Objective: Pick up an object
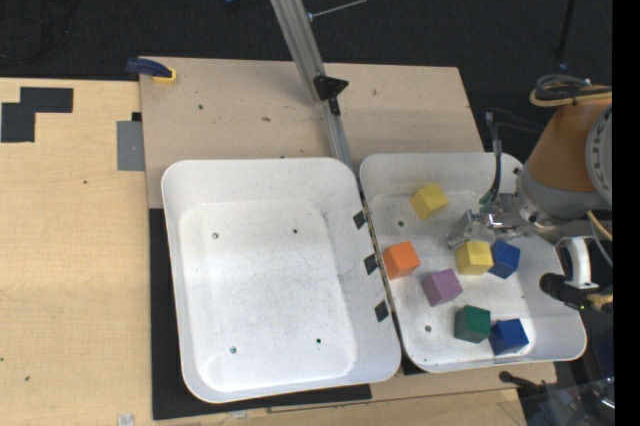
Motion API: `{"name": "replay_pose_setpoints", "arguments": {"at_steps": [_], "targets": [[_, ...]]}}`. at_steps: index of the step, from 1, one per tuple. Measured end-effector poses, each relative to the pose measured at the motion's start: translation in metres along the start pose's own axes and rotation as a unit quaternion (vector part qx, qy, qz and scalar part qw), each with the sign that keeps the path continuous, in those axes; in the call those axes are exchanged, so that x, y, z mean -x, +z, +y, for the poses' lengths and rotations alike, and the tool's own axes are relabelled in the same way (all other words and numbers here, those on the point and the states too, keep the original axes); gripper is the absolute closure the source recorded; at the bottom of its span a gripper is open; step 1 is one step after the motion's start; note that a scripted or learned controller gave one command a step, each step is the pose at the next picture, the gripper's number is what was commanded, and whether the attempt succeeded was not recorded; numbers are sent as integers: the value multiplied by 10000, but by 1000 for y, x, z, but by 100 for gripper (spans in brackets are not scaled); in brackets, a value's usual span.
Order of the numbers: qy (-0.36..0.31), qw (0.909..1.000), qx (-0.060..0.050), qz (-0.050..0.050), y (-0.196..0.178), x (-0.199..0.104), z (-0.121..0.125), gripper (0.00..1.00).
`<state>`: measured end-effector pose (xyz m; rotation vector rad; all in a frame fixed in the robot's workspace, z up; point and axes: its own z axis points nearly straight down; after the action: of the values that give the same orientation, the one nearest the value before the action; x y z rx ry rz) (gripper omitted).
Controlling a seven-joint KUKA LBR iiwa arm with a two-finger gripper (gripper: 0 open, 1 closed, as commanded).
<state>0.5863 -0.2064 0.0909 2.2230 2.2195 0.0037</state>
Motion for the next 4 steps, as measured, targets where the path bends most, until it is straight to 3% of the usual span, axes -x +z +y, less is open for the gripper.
{"name": "replay_pose_setpoints", "arguments": {"at_steps": [1, 4], "targets": [[8, 10000, -3, -4, -11, 1, 0, 100], [-17, 10000, 11, -16, -166, 2, -6, 100]]}}
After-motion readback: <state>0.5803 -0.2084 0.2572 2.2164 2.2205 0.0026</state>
